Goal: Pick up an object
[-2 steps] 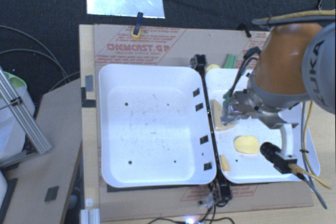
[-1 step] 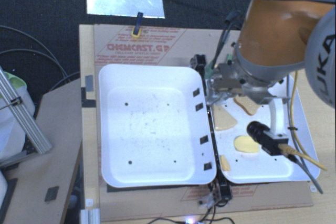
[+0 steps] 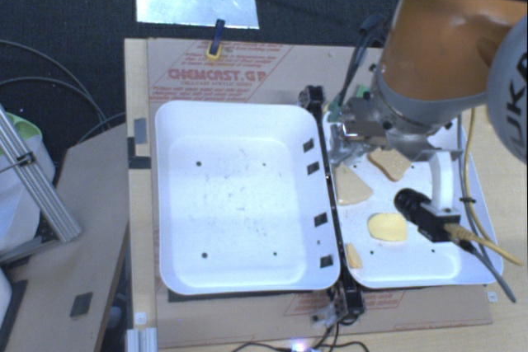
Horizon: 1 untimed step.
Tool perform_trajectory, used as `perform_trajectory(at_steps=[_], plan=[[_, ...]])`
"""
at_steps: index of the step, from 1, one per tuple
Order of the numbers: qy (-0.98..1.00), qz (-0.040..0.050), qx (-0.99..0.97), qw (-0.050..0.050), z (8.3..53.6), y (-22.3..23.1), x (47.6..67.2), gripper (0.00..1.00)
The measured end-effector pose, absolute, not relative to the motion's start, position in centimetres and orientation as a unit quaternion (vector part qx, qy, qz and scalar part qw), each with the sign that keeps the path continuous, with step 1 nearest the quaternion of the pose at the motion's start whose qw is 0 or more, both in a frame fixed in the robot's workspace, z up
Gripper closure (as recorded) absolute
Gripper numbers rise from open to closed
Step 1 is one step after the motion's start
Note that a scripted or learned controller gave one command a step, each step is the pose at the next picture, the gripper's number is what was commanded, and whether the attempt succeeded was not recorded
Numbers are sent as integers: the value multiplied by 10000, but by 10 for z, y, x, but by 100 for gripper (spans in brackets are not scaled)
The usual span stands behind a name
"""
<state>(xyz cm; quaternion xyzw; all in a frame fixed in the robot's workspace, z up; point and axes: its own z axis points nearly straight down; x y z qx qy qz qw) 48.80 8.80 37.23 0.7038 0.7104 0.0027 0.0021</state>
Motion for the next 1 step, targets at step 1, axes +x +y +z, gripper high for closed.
perform_trajectory(at_steps=[1], plan=[[7079, -49, 7063, -32, 222, 116, 524, 100]])
